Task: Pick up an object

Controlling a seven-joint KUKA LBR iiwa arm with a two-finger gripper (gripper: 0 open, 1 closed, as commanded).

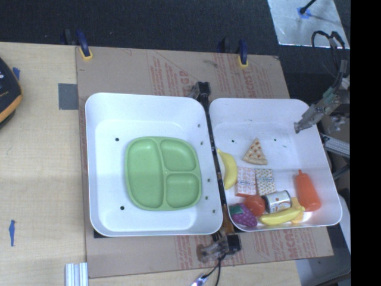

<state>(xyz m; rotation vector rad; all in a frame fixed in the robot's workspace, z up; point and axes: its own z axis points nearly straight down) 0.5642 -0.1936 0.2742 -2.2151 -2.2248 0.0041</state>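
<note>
- camera view: the approach is only starting; the gripper [305,123] hangs at the far right rim of the right shallow white bin [238,109], gripping nothing; how wide it stands i cannot tell.
- next it must swing in over a toy, perhaps the lone triangular pizza slice [255,152] mid-bin.
- toward the bin's near edge, an orange plastic bottle [307,191], small metal can [277,201] and yellow banana [281,217] crowd together, awkward to grasp.
- beside this bin, a green divided plate [162,173] sits apart.

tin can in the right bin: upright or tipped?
Tipped. The tin can lies on its side, its round end facing left, against the banana.
</note>
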